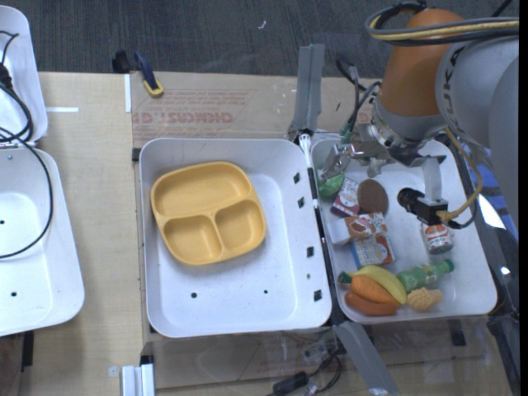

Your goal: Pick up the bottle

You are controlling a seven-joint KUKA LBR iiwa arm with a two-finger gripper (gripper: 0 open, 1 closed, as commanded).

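While the gripper (337, 162) hangs over the right bin (474, 299), I cannot tell how it stands. The green bottle (427, 272) lies near the banana (381, 279).

dark floor (206, 15) — pale wooden bench (107, 221)

- Two white bins (165, 304), side by side.
- One yellow tray (208, 211) in the left bin.
- One green bottle (425, 274), one banana (381, 279), one carrot (371, 304) right of the tray.
- One small jar (437, 238) near the bottle.
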